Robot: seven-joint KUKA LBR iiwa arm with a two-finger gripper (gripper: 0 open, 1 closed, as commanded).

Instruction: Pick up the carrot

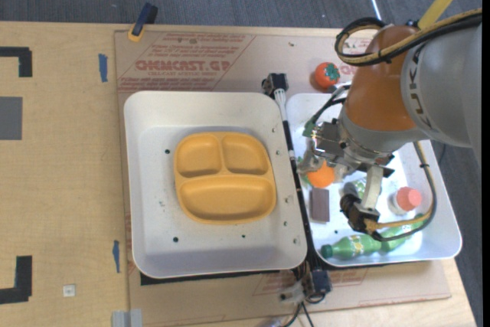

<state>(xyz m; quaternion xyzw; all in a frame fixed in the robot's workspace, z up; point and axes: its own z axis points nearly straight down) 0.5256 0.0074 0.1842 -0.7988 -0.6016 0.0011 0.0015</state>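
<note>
Now the gripper (325,165) hangs low in the right bin (440,241), right by the orange carrot (321,177). I cannot tell its state. It should sit squarely over the carrot, then squeeze slowly.

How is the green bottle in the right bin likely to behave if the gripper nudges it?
The green bottle lies on its side near the right bin's front wall, so it would probably roll rather than tip. It looks like smooth, rigid plastic, likely slippery and light. A yellow-green cable close by might block it.
</note>
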